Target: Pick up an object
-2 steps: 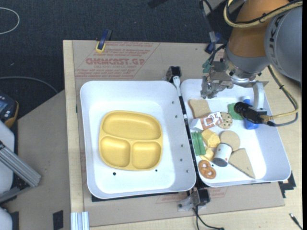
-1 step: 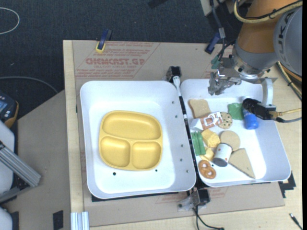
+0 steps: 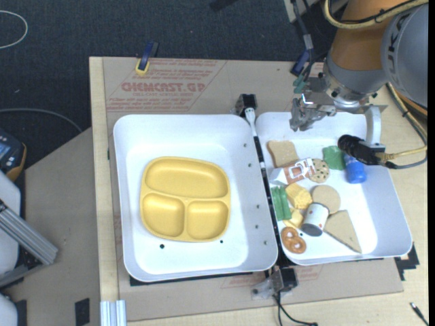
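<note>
Two-finger jaws (image 3: 304, 117) hung over the right white bin's (image 3: 389, 206) far end; their spacing could not be told. The nearest pickable thing, a tan toast-like slice (image 3: 281, 152) (toy food), lay at seven o'clock.

Arm (image 3: 370, 32): reached in from right, orange band above wrist.
Gripper (image 3: 301, 119): pointed down, nothing seen between fingers.
</note>
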Action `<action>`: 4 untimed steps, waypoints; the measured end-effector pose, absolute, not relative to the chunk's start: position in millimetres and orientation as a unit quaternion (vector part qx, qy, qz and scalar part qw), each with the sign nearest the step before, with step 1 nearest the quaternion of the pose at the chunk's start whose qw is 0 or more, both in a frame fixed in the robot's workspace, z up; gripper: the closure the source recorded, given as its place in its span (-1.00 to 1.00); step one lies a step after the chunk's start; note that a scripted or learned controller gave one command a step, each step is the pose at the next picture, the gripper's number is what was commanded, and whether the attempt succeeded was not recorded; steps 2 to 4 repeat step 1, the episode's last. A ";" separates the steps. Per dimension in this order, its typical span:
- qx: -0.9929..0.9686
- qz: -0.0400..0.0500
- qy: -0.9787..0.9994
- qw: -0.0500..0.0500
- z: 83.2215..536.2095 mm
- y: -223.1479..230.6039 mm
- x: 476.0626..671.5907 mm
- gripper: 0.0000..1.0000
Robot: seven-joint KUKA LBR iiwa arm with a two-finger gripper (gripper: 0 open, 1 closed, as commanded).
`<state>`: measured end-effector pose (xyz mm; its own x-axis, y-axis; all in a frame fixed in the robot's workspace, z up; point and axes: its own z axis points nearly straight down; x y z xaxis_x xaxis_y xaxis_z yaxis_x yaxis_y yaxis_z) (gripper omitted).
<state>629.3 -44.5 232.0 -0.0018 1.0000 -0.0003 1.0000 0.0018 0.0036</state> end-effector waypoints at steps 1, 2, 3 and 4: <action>0.707 0.000 0.707 -0.001 235.0 -43.7 621.4 1.00; 0.707 0.000 0.707 -0.001 235.0 -43.7 621.4 1.00; 0.707 0.000 0.707 -0.001 235.0 -43.7 621.4 1.00; 0.707 0.000 0.707 -0.001 235.0 -43.7 621.4 1.00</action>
